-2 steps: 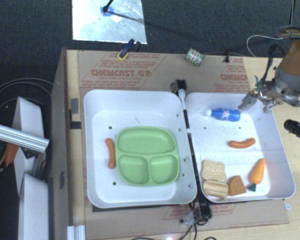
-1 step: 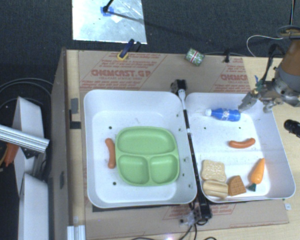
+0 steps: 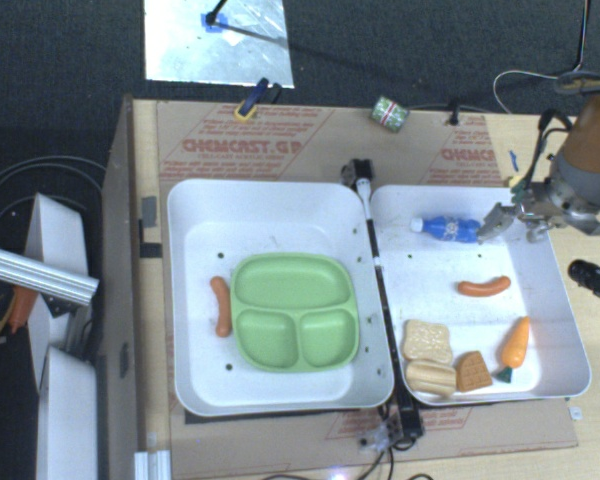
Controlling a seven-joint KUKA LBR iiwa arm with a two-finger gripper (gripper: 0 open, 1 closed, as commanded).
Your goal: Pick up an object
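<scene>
One arm (image 3: 588,158) reaching from right, gripper (image 3: 508,220) beside blue bottle (image 3: 448,229), grip state unclear

- Two white bins (image 3: 280,203) are sitting on tan cardboard (image 3: 310,133) printed with red lettering.
- In the left bin, a pale green divided plate (image 3: 295,310) is showing, an orange-red sausage (image 3: 221,306) to its left.
- Right of the plate, across the divider, are lying:
  - a blue bottle (image 3: 448,229) with a white cap;
  - a second orange-red sausage (image 3: 483,287);
  - an orange carrot (image 3: 515,345) with a dark green tip;
  - cream crackers (image 3: 427,341);
  - brown toast (image 3: 472,371).
</scene>
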